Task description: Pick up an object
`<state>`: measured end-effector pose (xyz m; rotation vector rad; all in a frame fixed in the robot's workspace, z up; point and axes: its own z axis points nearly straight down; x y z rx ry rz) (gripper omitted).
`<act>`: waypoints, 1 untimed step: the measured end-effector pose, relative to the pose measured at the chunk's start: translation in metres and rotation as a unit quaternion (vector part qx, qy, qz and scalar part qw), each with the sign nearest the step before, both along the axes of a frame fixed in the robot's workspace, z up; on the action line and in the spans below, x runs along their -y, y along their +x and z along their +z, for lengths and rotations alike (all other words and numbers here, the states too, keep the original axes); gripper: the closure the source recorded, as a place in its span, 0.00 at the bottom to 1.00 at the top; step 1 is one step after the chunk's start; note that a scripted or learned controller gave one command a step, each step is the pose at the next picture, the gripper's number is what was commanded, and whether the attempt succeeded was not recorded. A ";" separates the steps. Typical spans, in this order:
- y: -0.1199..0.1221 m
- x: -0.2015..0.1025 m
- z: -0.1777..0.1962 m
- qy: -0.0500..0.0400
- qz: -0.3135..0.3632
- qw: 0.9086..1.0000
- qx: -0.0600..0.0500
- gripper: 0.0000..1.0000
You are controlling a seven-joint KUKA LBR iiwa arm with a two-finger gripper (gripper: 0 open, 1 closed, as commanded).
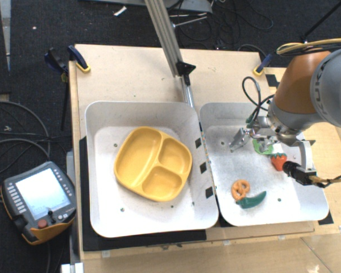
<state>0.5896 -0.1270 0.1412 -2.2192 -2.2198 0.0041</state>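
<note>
My gripper (237, 140) hangs over the upper left part of the right bin (261, 209), its metal fingers pointing down-left with nothing seen between them. A green item (264, 146) lies just right of it, partly under the wrist. Further right lies an orange-red piece (279, 162). An orange pretzel (240, 189) and a dark green pepper (253, 199) rest near the bin's front.
A yellow divided plate (153, 163) fills the middle of the left bin (102, 209). A metal pole (169, 38) slants down to the bins' shared edge. A teach pendant (40, 201) lies left of the bench. Cables trail off the arm at right.
</note>
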 end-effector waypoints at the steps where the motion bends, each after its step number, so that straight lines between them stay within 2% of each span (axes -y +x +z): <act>1: 0.000 -0.001 -0.047 0.000 0.000 1.000 0.002 0.00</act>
